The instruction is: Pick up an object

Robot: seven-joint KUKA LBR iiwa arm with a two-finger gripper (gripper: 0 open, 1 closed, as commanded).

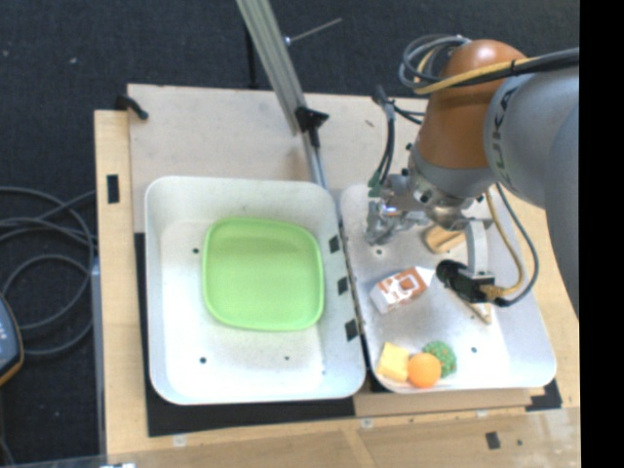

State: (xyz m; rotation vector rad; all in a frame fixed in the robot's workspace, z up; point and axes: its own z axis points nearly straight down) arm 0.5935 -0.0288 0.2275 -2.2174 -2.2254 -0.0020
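My gripper (380,230) hangs over the upper left part of the right bin (517,359). Nothing shows between its fingers. Just below and to its right lies a small white and orange box (401,289). Along the bin's front edge sit a yellow block (394,363), an orange ball (423,370) and a green bumpy piece (444,356), close together. A tan block (445,237) lies partly under the wrist.
The left bin (175,359) holds a light green square plate (263,272). A metal pole (283,76) slants up from between the bins at the back. Cables lie on the dark floor at the left.
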